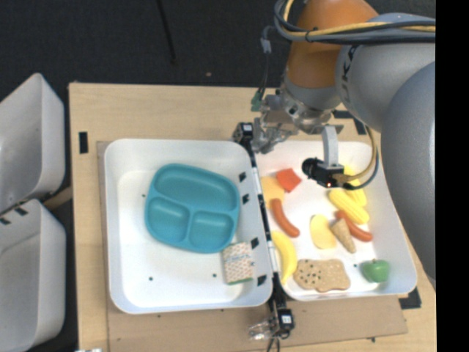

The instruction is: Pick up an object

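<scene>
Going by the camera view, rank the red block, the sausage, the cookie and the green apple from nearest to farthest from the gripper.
1. Red block: right bin, just below the gripper.
2. Sausage: left side of that bin.
3. Cookie: at its front edge.
4. Green apple: its front right corner.

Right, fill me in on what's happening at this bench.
A grey-and-orange robot arm reaches in from the right, and its gripper hangs over the back of the bins, close to the divider between them. Nothing has been lifted. A sausage, a banana, a cookie and other toy food lie in the right bin. The left bin holds a blue divided plate.
</scene>
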`<state>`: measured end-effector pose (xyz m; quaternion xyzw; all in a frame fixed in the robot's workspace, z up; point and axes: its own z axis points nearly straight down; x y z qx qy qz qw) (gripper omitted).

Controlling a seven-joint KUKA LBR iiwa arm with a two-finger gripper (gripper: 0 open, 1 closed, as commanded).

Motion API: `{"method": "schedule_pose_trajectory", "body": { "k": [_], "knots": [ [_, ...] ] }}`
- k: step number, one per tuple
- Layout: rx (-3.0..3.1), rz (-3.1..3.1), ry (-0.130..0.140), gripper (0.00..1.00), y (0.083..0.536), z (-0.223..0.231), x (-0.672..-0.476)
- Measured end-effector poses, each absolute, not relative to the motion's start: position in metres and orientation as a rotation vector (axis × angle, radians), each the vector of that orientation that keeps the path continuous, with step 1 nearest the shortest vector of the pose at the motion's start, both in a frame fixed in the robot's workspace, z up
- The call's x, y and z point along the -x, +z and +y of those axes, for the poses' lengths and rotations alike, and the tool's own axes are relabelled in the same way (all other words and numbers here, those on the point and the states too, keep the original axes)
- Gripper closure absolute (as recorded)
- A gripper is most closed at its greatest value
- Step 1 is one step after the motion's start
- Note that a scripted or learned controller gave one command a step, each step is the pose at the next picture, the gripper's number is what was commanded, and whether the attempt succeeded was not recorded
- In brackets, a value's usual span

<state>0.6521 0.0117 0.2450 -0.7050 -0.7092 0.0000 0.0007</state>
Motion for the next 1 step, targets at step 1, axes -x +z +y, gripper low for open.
{"method": "schedule_pose_trajectory", "body": {
  "k": [1],
  "knots": [
    [2.214,-2.227,-0.001,1.00,0.2361,0.0570,-0.6472]
  ]
}}
